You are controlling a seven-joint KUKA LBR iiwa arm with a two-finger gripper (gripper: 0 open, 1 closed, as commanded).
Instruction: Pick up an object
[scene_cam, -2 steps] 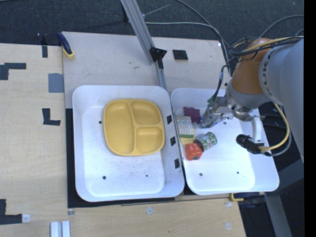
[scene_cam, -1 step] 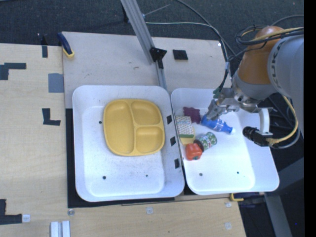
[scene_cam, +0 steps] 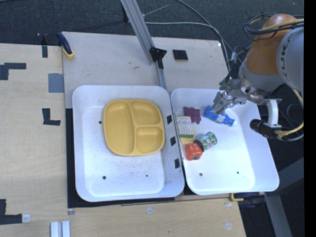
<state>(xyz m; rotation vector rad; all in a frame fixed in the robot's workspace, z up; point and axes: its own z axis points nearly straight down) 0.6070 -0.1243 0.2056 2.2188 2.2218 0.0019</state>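
Left to right on the counter (scene_cam: pixel 29 147): strips of dark tape lie on the pale wood at far left. The left bin (scene_cam: pixel 84 181) holds a yellow tray (scene_cam: pixel 133 126) with three compartments, set toward the bin's upper middle. A slanted metal bar (scene_cam: pixel 138 21) runs down from the top edge to the gap between the bins.

The right bin (scene_cam: pixel 247 177) holds a cluster along its left side: a maroon piece (scene_cam: pixel 192 114) uppermost, a checked box (scene_cam: pixel 184 125) just below it, a yellow block (scene_cam: pixel 186 139) under that, then a red-orange fruit (scene_cam: pixel 193 151) touching a small green can (scene_cam: pixel 209 140) lying on its side. A blue tube (scene_cam: pixel 219 116), the nearest object to the arm, lies tilted in the bin's upper middle, apart from the cluster.

The pincer (scene_cam: pixel 221 104) hangs directly over the tube's upper end; whether its tips are spread or pressed together cannot be told, nor whether they touch the tube. The grey arm (scene_cam: pixel 276 58) with its orange band enters from the right, cables looping beside it.
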